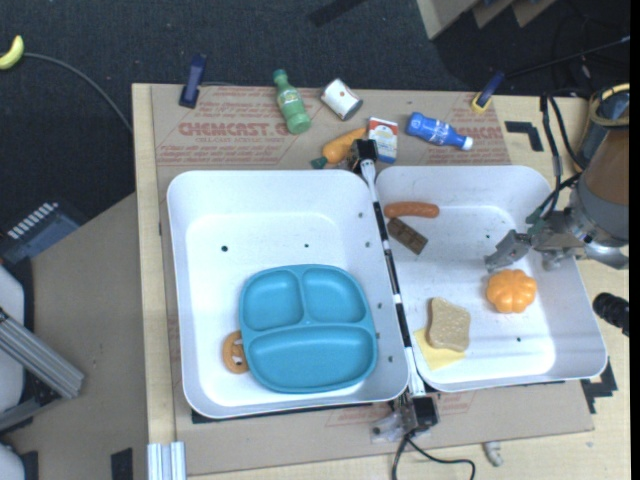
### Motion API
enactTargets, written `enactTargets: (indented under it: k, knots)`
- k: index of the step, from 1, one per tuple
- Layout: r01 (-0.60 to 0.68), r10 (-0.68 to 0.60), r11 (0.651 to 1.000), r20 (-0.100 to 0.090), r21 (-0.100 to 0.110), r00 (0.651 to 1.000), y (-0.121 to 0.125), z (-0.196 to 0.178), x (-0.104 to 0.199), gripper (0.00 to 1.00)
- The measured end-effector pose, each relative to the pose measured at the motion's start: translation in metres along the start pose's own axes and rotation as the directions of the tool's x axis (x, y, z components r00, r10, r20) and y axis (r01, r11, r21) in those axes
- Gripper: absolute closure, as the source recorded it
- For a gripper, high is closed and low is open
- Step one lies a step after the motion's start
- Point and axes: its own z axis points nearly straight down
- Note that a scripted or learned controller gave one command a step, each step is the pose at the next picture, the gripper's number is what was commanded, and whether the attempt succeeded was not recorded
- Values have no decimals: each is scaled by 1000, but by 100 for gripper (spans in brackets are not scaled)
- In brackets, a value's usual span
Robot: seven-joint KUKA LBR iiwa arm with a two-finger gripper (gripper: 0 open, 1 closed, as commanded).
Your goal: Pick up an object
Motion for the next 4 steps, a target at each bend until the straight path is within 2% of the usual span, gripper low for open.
enactTargets:
  k: [1, 2, 3, 4]
  knots:
    - [1, -1, 1000, -1, 0, 1000, -14, 86, -7, 0]
    - [1, -1, 1000, -1, 0, 1000, -54, 88, 25, 0]
    - [0, 0, 1000, 0, -2, 1000, -54, 79, 25, 100]
    - [4, -4, 1000, -1, -3, 1000, -16, -12, 107, 100]
